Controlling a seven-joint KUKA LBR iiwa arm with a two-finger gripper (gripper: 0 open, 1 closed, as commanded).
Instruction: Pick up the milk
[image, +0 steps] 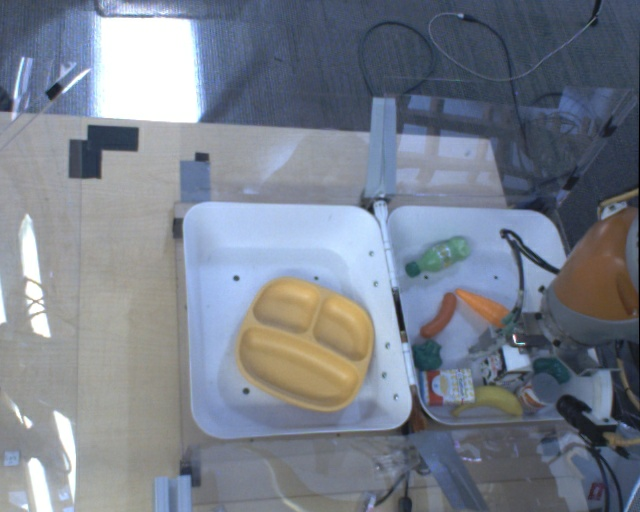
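The milk (451, 385) is a small white carton with a red end. It lies on its side near the front left corner of the right bin (540, 235). A yellow banana (490, 401) rests against its right side. My gripper (493, 358) hangs low in the right bin, just right of and behind the milk, above the banana. Nothing shows as held. The arm's orange band (600, 280) and grey wrist cover the right bin's right side.
In the right bin lie a green bottle (438, 256), an orange carrot (482, 305), a red sausage (438, 314) and a dark green piece (428, 354). A yellow divided plate (305, 342) sits in the left bin (215, 300). A black cable (518, 262) loops above the gripper.
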